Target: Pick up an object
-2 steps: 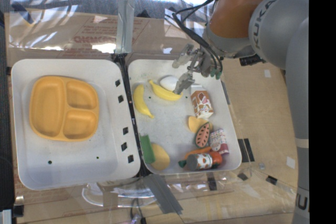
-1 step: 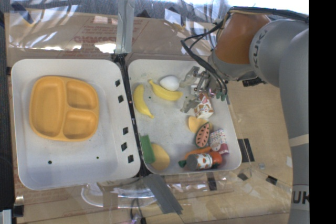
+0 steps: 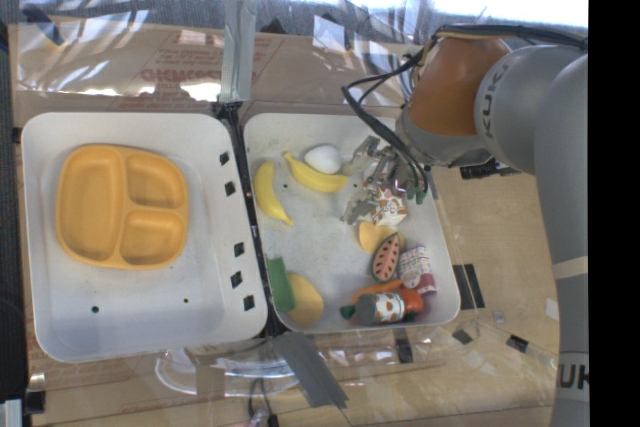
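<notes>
The right bin (image 3: 440,300) holds several toy foods. Two yellow bananas (image 3: 268,193) (image 3: 315,177) lie at its left, with a white egg (image 3: 322,158) beside them. My gripper (image 3: 372,183) hangs low over the bin's upper right, just above a small white and orange piece (image 3: 388,209). Below it lie an orange wedge (image 3: 372,235), a red seeded slice (image 3: 386,257), a small can (image 3: 416,267), a carrot (image 3: 374,292) and a red-labelled bottle (image 3: 396,306). A yellow lemon (image 3: 304,299) and a green piece (image 3: 280,281) sit at the lower left corner.
The left bin (image 3: 120,325) bears a yellow divided plate (image 3: 122,207). The grey arm with its orange band (image 3: 450,90) crosses the right bin's upper right rim, with cables looping beside it. Taped cardboard lies behind both bins.
</notes>
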You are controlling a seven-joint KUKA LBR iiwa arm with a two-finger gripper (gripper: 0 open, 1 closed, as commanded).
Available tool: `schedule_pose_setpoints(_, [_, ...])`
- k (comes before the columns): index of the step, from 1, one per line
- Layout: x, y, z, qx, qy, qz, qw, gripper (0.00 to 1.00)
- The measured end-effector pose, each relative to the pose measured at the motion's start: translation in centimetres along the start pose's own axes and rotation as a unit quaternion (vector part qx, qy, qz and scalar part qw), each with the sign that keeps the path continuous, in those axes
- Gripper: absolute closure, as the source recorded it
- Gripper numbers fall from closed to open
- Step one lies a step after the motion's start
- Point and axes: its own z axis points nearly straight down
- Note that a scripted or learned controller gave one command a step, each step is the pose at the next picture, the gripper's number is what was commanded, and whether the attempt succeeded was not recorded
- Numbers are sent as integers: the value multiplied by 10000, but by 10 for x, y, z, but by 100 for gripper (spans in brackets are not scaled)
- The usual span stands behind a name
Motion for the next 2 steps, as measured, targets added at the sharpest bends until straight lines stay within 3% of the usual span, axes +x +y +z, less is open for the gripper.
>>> schedule_pose_setpoints(1, [-1,1,-11,1,-16,-27,10000,100])
schedule_pose_setpoints(2, [41,70,-128,-3,-48,-76,10000,100])
